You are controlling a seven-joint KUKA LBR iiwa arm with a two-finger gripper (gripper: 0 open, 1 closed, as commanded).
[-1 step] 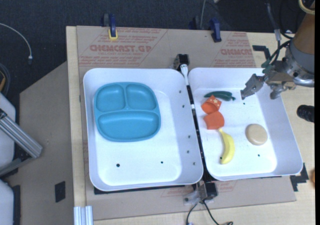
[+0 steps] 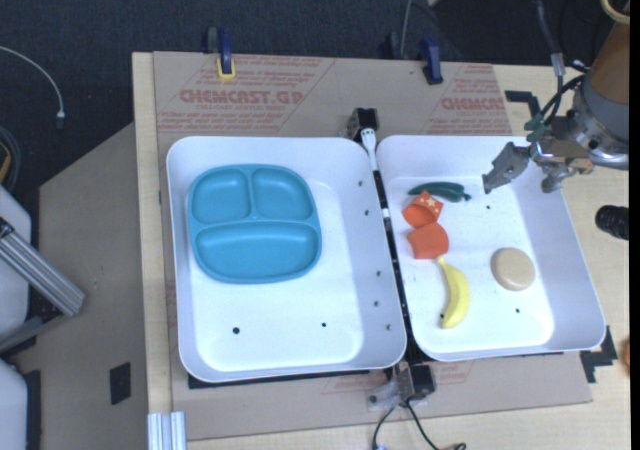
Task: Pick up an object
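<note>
The right bin (image 2: 560, 268) holds a yellow banana (image 2: 455, 295), a round beige disc (image 2: 514, 269), two orange-red pieces (image 2: 427, 227) and a dark green pepper-like item (image 2: 440, 191). My gripper (image 2: 524, 170) hangs over the bin's far right part, above and to the right of the green item. Its two dark fingers (image 2: 500, 170) are spread apart with nothing between them. The beige disc lies below the gripper, toward the bin's front.
The left bin (image 2: 200, 338) holds a blue divided plate (image 2: 256, 221). A black divider with a clamp (image 2: 365, 125) runs between the bins. Blue clamps (image 2: 222, 43) sit on the cardboard at the back. Cables hang near the arm at the right.
</note>
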